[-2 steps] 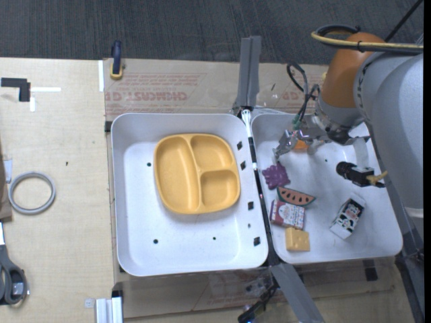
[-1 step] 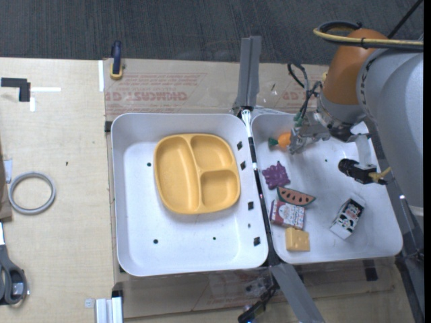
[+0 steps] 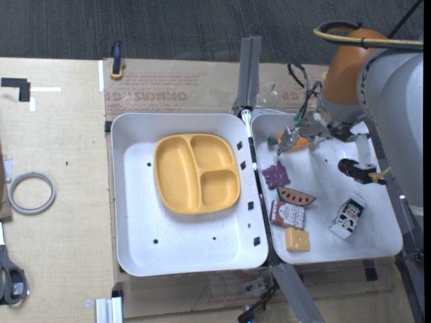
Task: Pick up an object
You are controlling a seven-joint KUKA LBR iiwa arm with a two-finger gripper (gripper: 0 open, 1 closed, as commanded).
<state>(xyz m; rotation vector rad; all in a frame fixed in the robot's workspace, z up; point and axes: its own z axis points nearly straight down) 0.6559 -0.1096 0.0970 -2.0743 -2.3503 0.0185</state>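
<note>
My gripper (image 3: 289,140) hangs low over the back left part of the right bin (image 3: 377,237). Right beside it lies an orange piece with a green end (image 3: 302,141), touching or nearly touching it. Whether the piece is held cannot be made out. Further forward in the same bin lie a purple grape bunch (image 3: 275,175), a watermelon slice (image 3: 296,196), a red packet (image 3: 287,214), a yellow cheese block (image 3: 297,239) and a black-and-white milk carton (image 3: 347,219).
The left bin (image 3: 135,241) holds a yellow divided plate (image 3: 196,173). A raised divider (image 3: 256,180) runs between the two bins. On the bench at left lie a grey tape ring (image 3: 30,192) and scissors (image 3: 12,281).
</note>
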